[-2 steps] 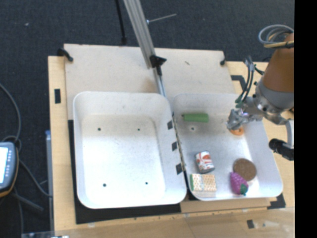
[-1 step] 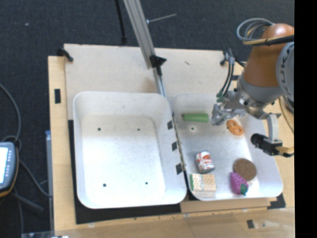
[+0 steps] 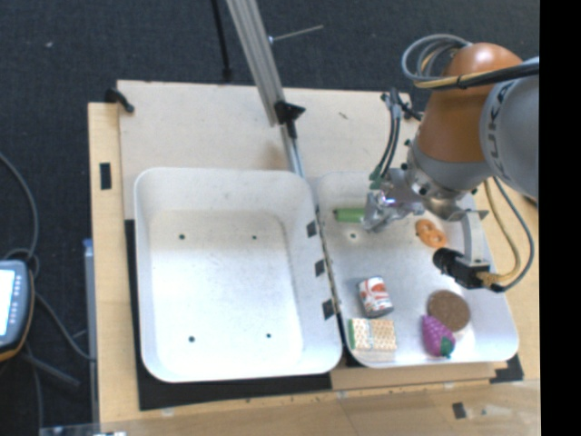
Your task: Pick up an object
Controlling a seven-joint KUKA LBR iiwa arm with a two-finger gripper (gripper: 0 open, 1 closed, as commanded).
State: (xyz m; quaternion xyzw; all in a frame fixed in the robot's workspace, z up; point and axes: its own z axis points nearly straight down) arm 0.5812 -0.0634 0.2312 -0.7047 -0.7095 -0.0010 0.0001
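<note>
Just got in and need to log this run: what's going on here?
A grey KUKA arm with an orange band reaches in from the right, its gripper low in the right bin, beside a green object at the bin's far end. Whether it holds anything can't be made out. Also in that bin are a small orange item, a red-and-white can, a brown disc, a purple piece and a patterned packet. The left bin sits alongside.

One fixed overhead camera, slanted down over both bins [image 3: 227, 189].
</note>
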